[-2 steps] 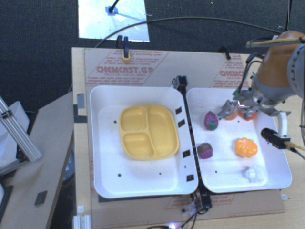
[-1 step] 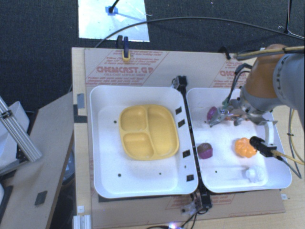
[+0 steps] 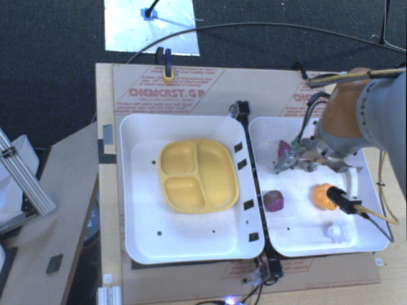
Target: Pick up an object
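- The gripper (image 3: pixel 287 161) is seen low over the upper left part of the right bin (image 3: pixel 299 243); whether it is apart or together cannot be told.
- A small magenta piece (image 3: pixel 283 148) is seen just beside the gripper, by the bin's upper wall.
- A purple object (image 3: pixel 274 200) is found near the divider, an orange object (image 3: pixel 323 196) further right, a white object (image 3: pixel 335 232) below.
- A yellow compartment plate (image 3: pixel 197 174) is held in the left bin (image 3: pixel 137 170).
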### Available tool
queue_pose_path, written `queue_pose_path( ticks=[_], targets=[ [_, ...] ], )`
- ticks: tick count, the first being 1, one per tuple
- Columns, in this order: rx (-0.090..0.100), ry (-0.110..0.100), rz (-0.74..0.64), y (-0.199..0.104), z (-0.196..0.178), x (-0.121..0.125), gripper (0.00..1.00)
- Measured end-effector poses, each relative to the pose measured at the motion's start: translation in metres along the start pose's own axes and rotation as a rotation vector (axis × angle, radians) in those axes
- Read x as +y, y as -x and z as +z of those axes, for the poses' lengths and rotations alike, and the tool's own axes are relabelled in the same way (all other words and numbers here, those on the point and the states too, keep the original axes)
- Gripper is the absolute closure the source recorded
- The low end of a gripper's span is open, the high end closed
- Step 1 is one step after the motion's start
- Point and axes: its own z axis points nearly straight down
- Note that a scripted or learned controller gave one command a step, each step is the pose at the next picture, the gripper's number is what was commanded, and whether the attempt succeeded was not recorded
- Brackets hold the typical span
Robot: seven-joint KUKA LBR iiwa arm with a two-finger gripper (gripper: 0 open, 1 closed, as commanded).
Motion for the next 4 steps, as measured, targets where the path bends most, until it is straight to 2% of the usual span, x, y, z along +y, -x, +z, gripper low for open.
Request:
queue_pose_path(
  ticks=[1, 2, 4],
  targets=[
    [-0.001, 0.004, 0.001, 0.000, -0.012, 0.001, 1.00],
    [-0.002, 0.008, -0.002, 0.005, -0.073, 0.010, 1.00],
    [-0.001, 0.007, -0.004, 0.004, -0.161, 0.017, 1.00]
  ],
)
